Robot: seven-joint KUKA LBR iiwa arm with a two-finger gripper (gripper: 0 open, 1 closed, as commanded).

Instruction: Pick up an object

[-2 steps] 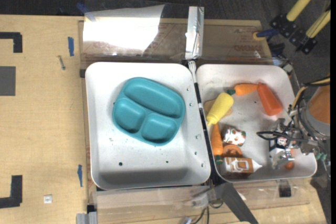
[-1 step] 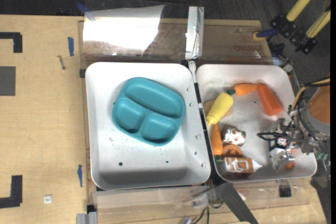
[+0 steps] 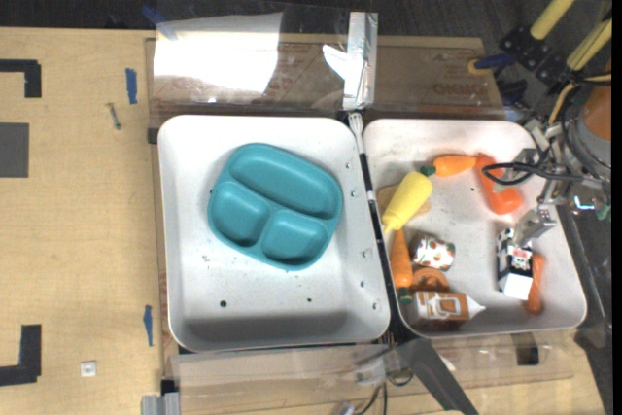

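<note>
Here the gripper, fingers' spread impossible to tell, hangs over the right bin near a carton beside an orange carrot, so the approach step appears in hand, and the next move calls for a descent centred on one item.

I work in a robotics lab; my plywood bench carries 2 white bins, black tape markers and clear acrylic guards.
</note>
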